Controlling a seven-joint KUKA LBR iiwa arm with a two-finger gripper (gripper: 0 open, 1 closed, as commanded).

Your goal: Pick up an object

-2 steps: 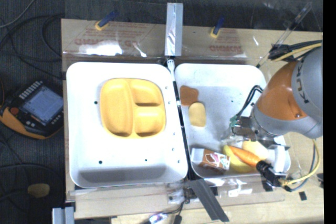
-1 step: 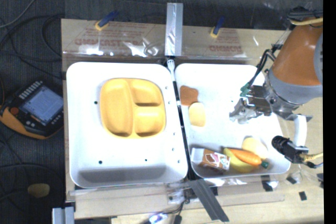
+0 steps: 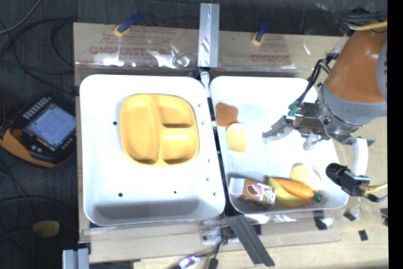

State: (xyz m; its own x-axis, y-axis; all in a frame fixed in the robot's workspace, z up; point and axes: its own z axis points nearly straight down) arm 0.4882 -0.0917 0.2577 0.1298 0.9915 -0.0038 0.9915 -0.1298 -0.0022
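The gripper [image 3: 291, 135] hangs over the middle of the right bin [image 3: 264, 88], its two fingers [image 3: 274, 131] spread apart with nothing between them, though the slanted view makes the exact gap hard to judge. At about nine o'clock from it lie a pale yellow block [image 3: 237, 137] and, touching its upper edge, an orange-brown block [image 3: 227, 113], both against the bin's left wall. Toward six o'clock sit a carrot [image 3: 296, 188] on a banana [image 3: 284, 196], a small packet [image 3: 256, 192] and a pale round fruit [image 3: 304, 173]. The left bin [image 3: 101, 198] holds a yellow divided tray [image 3: 158, 128]. Dark carpet surrounds the bench, with a handheld pendant [image 3: 39, 132] at nine o'clock.
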